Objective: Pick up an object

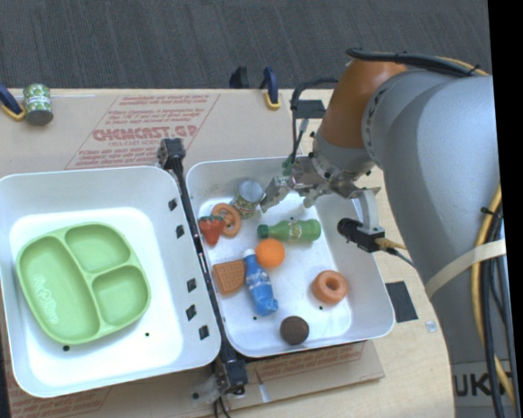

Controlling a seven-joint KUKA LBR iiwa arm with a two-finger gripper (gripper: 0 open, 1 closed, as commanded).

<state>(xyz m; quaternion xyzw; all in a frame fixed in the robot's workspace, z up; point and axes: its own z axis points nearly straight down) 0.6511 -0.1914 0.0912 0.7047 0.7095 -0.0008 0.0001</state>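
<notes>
Landmark: green bottle (290, 231), lying on its side in the upper middle of the right bin (365, 317). All places below are given from it.

- Gripper (289, 190): directly above the bottle, toward the bin's far rim, hanging from the grey arm (428, 154) that comes in from the right. Its dark fingers splay out at the wrist's lower end; how wide they stand cannot be told from this slant, and nothing is seen between them.
- Green bottle, long axis: runs left to right across the bin, dark cap end to the left, body to the right. Judged the nearest candidate for the pick; it lies just below the gripper in the picture, so the coming move appears to be a short drop toward the near side, with the fingers needing to close across the narrow width, not along the length.
- Small grey-capped item (248, 193): up and to the left, beside the gripper; also near, but blurred.
- Red and orange ringed toy (219, 221): left, by the bin's left wall.
- Orange ball (269, 253): just below, touching or nearly touching.
- Waffle-brown square (230, 276): below and left.
- Blue bottle (260, 288): below, long axis running up and down, roughly square to the landmark's.
- Doughnut (329, 287): below and right.
- Brown round piece (294, 329): far below, near the front rim.
- Green divided plate (82, 281): well apart to the left, in the left bin (8, 201).
</notes>
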